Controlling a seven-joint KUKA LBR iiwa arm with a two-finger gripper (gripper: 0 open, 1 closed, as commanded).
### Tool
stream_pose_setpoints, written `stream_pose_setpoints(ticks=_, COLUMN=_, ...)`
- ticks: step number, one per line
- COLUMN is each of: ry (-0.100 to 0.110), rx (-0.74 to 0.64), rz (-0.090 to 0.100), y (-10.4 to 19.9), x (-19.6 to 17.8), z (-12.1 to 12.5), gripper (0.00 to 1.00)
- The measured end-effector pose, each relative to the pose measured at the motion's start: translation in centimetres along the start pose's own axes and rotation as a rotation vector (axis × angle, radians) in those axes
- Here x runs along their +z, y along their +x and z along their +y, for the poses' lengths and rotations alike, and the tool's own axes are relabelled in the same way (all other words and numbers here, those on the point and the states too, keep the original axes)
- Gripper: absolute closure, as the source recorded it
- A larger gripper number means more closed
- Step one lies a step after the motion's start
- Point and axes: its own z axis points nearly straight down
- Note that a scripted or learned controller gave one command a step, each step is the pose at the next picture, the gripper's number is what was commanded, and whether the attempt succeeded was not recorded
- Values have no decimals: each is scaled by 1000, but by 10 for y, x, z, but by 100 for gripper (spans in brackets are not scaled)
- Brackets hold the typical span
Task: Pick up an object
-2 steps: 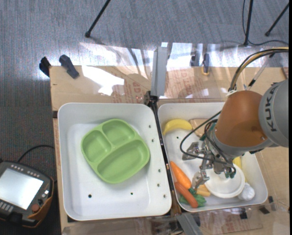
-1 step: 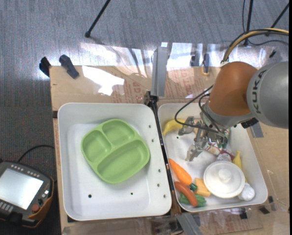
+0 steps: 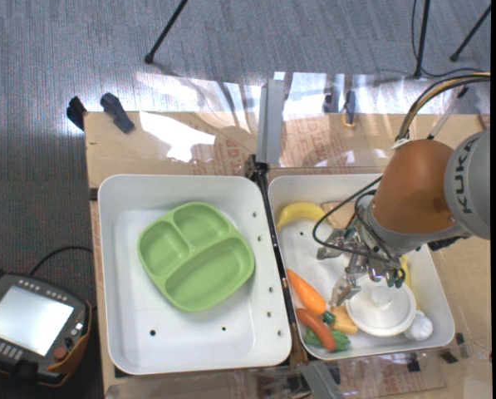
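We see the gripper [image 3: 357,274] low in the right bin [image 3: 444,306]; fingers' state: cannot tell. The carrot [image 3: 306,291] lies beside it, long axis upper-left to lower-right. Arm [image 3: 472,181] reads "KUK". Green plate [image 3: 196,254] in left bin [image 3: 119,198].

- Grey articulated robot arm [image 3: 480,181]: enters from the right, lettered along its link.
- Orange band [image 3: 414,189]: rounded, just above the wrist.
- Metal two-finger gripper [image 3: 351,281]: points downward and leftward; cables loop beside it.
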Motion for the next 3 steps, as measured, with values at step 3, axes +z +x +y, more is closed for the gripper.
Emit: stream_pose_setpoints(ticks=3, ry=5, rx=-344, rz=-18, y=63, x=-4, z=-8, gripper=0)
